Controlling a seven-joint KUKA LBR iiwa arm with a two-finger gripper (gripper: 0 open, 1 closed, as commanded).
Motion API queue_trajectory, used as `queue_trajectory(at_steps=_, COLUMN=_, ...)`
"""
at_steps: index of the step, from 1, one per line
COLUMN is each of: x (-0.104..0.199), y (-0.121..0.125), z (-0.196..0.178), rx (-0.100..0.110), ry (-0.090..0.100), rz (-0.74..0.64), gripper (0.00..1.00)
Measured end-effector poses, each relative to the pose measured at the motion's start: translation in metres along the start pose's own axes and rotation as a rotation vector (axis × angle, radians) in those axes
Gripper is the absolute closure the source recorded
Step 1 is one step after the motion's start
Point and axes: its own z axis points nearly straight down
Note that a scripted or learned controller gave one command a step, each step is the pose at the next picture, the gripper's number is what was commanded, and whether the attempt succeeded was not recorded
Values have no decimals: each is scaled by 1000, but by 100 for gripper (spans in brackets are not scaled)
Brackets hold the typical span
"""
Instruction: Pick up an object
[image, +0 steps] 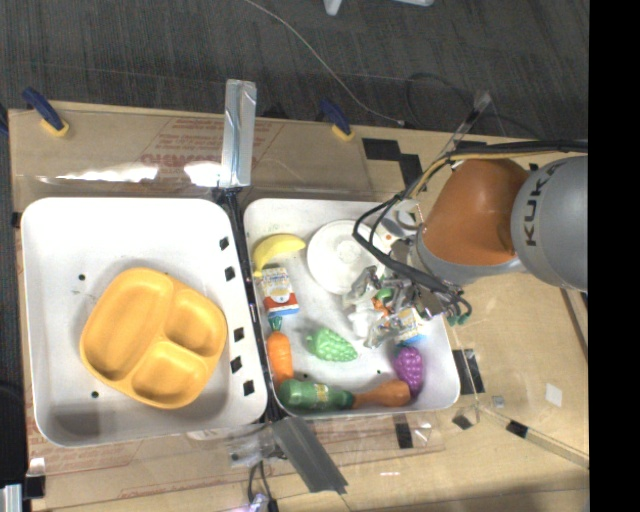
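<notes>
- Left bin (40, 300): holds one yellow divided tray (152, 335), sitting flat, roughly centered.
- Right bin (300, 212): crowded with small items, arm (520, 225) reaching in from the right.
- Gripper (385, 305) low over the right bin's middle, in the clutter next to the white bowl (335, 255). Grip state: cannot tell, wiring and parts mask it.
- Pickable objects, all in the right bin:
- banana (278, 247) at the top left corner
- small carton (279, 295) just below the banana
- carrot (279, 353) on the left wall
- green bottle (312, 396) along the bottom edge
- green toy (331, 346) mid-bin
- purple grapes (409, 365) near the right wall, just below the gripper
</notes>
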Motion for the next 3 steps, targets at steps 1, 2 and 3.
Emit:
queue_trajectory(at_steps=1, x=-38, y=43, z=-31, rx=0, ry=2, rz=280, gripper=100)
queue_trajectory(at_steps=2, x=-68, y=30, z=-168, rx=5, ry=-7, rz=239, gripper=100)
queue_trajectory(at_steps=3, x=-100, y=-31, z=-168, rx=1, ry=3, rz=141, gripper=100)
